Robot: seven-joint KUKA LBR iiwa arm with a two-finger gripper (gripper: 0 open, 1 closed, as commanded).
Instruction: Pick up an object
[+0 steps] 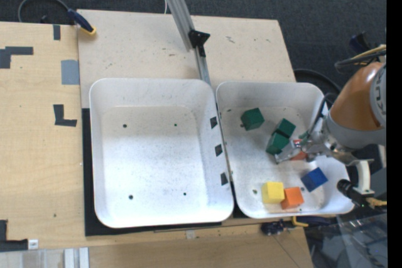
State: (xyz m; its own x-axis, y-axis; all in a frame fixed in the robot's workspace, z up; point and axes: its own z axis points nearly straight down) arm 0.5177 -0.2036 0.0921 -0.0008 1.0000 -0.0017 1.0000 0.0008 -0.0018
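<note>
I see three green blocks point(252, 118) point(286, 128) point(276, 142) mid right bin point(264, 92); blue block point(313, 179), yellow block point(273, 191) touching orange block point(293, 198) near its front wall.

A robotics lab: a plywood bench point(157, 53) with two white bins point(100, 135), taped markers and a robot arm point(358, 103).

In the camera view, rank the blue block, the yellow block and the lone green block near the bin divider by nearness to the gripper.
From the gripper in the right bin:
1. Blue block, just below and right of it.
2. Yellow block, lower, by the bin's near wall.
3. Lone green block, up and left, toward the divider.
Yellow and green are nearly too close to call.
</note>
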